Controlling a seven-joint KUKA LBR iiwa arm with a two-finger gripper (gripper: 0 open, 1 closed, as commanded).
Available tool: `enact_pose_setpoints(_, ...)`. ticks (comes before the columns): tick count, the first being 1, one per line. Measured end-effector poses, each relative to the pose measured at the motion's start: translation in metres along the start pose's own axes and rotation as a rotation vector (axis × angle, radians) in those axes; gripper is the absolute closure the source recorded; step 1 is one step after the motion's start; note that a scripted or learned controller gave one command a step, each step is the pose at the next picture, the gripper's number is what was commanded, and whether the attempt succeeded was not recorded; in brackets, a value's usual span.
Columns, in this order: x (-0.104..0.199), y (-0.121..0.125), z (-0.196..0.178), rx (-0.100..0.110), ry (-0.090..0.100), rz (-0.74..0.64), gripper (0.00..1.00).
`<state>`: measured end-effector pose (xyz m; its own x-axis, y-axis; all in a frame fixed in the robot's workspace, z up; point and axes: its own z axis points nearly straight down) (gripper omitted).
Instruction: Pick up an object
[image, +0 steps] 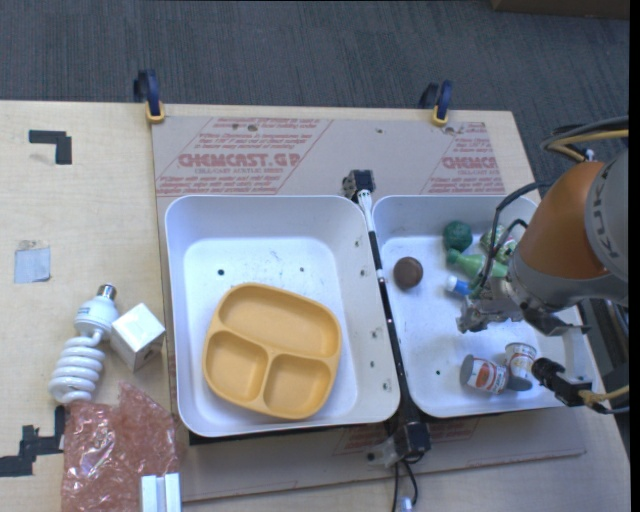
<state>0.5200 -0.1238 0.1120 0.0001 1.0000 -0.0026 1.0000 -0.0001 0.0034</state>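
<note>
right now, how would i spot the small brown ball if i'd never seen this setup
Go to the right-hand white bin, the one the grey and orange arm hangs over. The brown ball lies near its left wall, in the upper part. It is the one plain, dark, round thing there; its neighbours to the right are green, or a labelled bottle.

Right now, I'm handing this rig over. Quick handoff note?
Pincer: low in the right bin; can't tell whether it grips anything.
Right bin holds a brown ball, green toy, small bottle near the front, and more items partly hidden under the arm.
Left bin holds a yellow divided tray.
Done: nothing visibly lifted.
Left: grasp one object and raise it.
</note>
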Motion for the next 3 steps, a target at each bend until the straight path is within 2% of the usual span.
enact_pose_setpoints(1,0.000,0.000,0.000,0.000,0.000,0.000,0.00)
enact_pose_setpoints(2,0.021,-0.043,0.020,0.004,0.003,0.002,0.00)
enact_pose_setpoints(3,0.021,-0.041,0.010,0.001,0.002,0.003,1.00)
